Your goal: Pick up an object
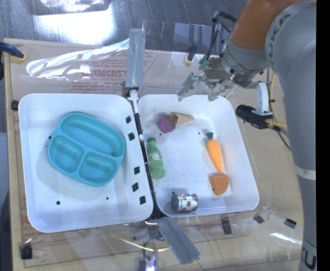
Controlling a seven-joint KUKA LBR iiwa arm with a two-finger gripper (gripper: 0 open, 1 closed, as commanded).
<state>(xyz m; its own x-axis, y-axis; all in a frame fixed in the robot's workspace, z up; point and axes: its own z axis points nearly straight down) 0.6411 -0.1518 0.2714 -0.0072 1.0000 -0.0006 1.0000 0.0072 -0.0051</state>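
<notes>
While the claw [200, 90] hangs spread wide and empty over the right bin's [241, 151] far rim | we see the nearest target, an ice-cream cone [173, 120], just below it | we should descend straight, straddle it, then close.

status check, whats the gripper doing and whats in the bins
Gripper open, above right bin's far rim, holding nothing. Carrot, green bottle, can untouched in right bin. Blue tray in left bin.
</notes>
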